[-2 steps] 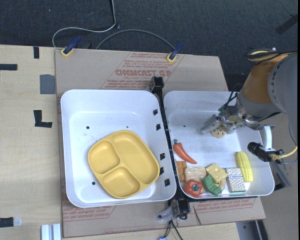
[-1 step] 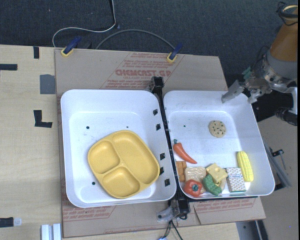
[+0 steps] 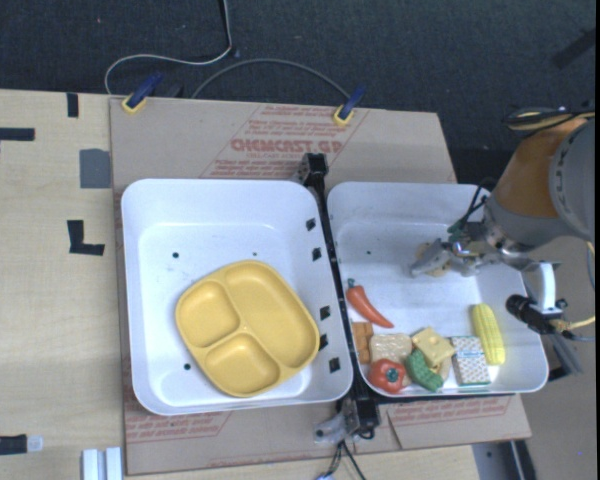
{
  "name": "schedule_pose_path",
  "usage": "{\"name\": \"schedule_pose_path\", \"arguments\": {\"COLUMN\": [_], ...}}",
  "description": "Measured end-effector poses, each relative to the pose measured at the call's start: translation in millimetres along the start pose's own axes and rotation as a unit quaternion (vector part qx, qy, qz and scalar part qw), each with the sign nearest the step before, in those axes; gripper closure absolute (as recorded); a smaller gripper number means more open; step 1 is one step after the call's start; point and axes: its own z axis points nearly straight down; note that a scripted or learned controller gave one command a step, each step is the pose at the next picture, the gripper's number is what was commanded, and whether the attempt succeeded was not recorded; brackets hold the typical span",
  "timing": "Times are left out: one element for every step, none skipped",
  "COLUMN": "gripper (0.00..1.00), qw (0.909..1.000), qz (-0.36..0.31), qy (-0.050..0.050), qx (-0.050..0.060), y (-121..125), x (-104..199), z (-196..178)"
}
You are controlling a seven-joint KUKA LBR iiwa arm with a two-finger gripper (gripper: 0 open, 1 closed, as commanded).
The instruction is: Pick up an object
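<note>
My gripper (image 3: pixel 427 261) reaches in from the right and hovers over the middle of the right bin (image 3: pixel 400 213), above bare floor. Nothing shows between its grey tips. Along the bin's front lie several toy foods: an orange-red chili (image 3: pixel 368 306), a red tomato (image 3: pixel 386 374), a green vegetable (image 3: pixel 424 370), a tan cracker (image 3: pixel 390 347), a yellow cheese piece (image 3: pixel 432 345), a white carton (image 3: pixel 468 360) and a yellow corn cob (image 3: pixel 489 332). All sit below and apart from the gripper.
The left bin (image 3: pixel 150 218) holds a yellow three-compartment plate (image 3: pixel 245 326). A black divider (image 3: pixel 325 258) runs between the bins. Cardboard (image 3: pixel 260 138) lies under both, with cables at the back.
</note>
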Motion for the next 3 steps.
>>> {"name": "schedule_pose_path", "arguments": {"gripper": [0.00,1.00,1.00], "qw": [1.0000,1.0000,1.0000], "qz": [-0.003,-0.002,-0.004], "qy": [0.000,0.000,0.002], "qx": [-0.002,-0.002,0.000], "y": [45.1,44.4,38.0], "x": [43.7,42.0,124.9], "z": [-2.9,-13.5,-18.1]}}
